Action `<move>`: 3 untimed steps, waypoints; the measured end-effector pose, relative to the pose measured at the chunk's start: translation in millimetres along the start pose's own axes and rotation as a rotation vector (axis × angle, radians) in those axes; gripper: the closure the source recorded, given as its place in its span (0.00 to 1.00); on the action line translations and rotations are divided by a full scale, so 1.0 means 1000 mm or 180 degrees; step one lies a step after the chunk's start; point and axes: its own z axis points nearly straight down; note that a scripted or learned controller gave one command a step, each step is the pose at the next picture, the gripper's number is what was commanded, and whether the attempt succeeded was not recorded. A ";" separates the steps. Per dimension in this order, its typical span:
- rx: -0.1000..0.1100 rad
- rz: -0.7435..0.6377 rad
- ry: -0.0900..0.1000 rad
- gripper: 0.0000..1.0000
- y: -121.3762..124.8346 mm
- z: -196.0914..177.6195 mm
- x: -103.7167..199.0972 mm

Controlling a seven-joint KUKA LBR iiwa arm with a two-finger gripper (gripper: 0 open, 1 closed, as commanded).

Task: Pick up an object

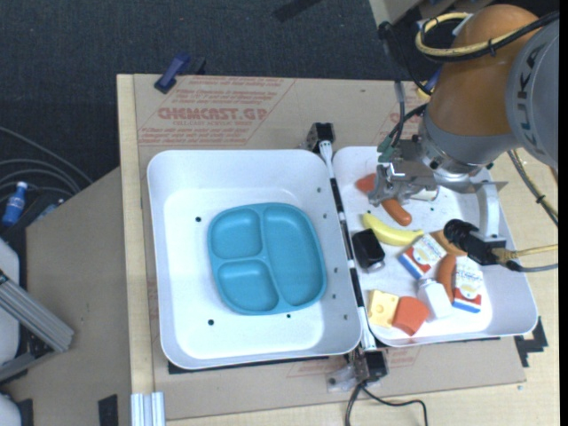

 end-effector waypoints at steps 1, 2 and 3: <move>0.0008 0.0002 0.0000 1.00 -0.034 0.006 0.033; 0.0011 0.0001 -0.0001 1.00 -0.066 0.024 0.074; -0.0002 0.0006 -0.0005 1.00 -0.055 -0.033 0.001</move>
